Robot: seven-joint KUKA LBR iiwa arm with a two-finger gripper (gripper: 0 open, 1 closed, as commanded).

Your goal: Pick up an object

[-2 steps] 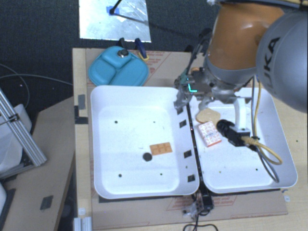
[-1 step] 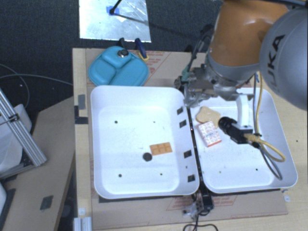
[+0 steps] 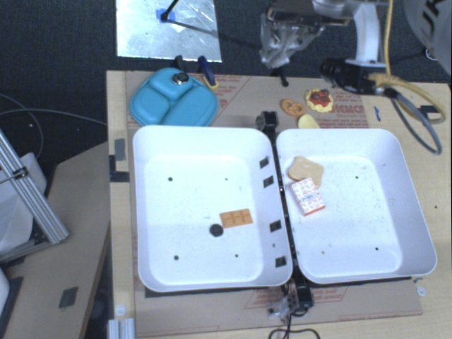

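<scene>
My gripper [image 3: 277, 56] hangs high over the back of the bench, beyond the bins and well apart from every object. In the right bin [image 3: 367, 221] a tan bread-shaped piece [image 3: 305, 168] lies near the left wall. A small red and white box [image 3: 308, 196] touches its front side. The left bin [image 3: 187, 182] holds a flat orange waffle-like piece [image 3: 236, 218], with a small dark round object [image 3: 217, 230] just left of it.
Behind the bins on the cardboard lie a blue divided plate [image 3: 174, 99], a small brown cookie-like toy [image 3: 291, 107], a red and yellow round toy [image 3: 319, 99] and a pale yellow piece [image 3: 308, 122]. Grey hoses [image 3: 417, 119] trail along the back right.
</scene>
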